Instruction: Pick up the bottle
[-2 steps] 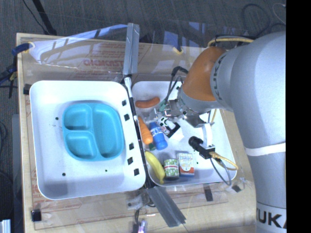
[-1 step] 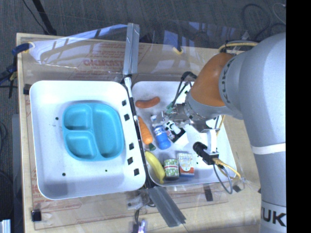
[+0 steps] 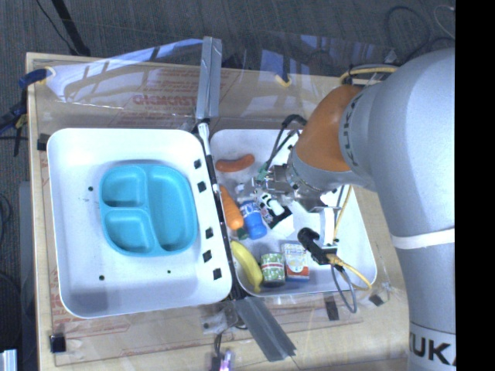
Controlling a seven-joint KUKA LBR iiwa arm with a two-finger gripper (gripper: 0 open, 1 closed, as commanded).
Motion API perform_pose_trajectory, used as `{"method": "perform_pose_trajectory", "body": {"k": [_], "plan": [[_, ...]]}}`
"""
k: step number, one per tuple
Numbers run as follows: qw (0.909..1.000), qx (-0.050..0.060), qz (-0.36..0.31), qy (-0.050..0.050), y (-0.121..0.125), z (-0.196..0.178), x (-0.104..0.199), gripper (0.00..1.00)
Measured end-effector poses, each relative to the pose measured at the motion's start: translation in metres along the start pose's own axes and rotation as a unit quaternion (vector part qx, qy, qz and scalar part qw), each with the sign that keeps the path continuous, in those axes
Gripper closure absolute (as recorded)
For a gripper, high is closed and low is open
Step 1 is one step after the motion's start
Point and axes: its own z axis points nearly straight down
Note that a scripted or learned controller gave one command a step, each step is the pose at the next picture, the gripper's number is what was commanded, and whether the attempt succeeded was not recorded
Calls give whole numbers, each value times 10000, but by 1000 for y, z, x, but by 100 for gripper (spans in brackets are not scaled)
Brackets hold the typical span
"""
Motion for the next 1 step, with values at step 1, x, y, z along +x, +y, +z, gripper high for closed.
{"method": "perform_pose_trajectory", "body": {"k": [1], "plan": [[9998,-5,-209,24,-6,0,-39,0]]}}
